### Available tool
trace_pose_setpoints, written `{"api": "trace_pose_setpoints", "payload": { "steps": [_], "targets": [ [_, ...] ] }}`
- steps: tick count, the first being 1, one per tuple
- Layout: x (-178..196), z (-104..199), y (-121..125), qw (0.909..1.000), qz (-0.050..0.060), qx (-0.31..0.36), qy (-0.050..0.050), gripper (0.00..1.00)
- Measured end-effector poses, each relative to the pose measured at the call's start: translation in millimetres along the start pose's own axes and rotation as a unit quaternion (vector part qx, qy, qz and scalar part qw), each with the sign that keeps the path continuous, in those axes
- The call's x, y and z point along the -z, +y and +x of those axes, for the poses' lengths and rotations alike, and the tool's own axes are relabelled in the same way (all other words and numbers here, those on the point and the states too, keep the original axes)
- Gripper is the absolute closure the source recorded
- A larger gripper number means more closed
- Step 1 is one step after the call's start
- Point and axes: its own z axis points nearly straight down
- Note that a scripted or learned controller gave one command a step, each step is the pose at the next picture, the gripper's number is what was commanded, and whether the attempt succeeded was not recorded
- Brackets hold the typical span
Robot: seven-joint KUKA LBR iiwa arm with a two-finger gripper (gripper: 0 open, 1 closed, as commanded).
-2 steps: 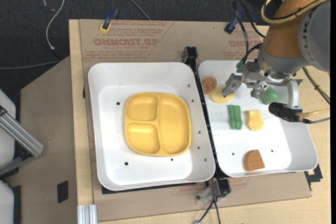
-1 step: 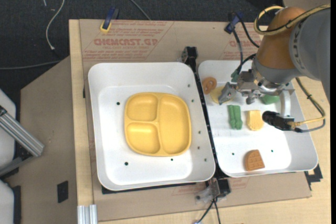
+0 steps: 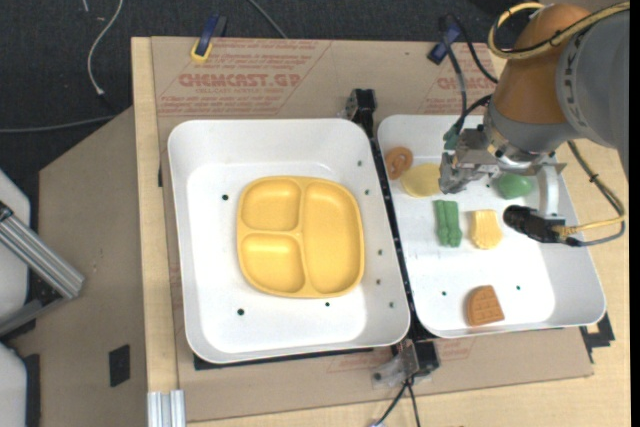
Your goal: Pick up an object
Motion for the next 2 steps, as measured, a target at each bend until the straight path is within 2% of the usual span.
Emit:
{"api": "trace_pose_setpoints", "payload": {
  "steps": [2],
  "targets": [
    [127,-6,9,1.0000,-0.005,0.001,-0.002,1.00]
  ]
}}
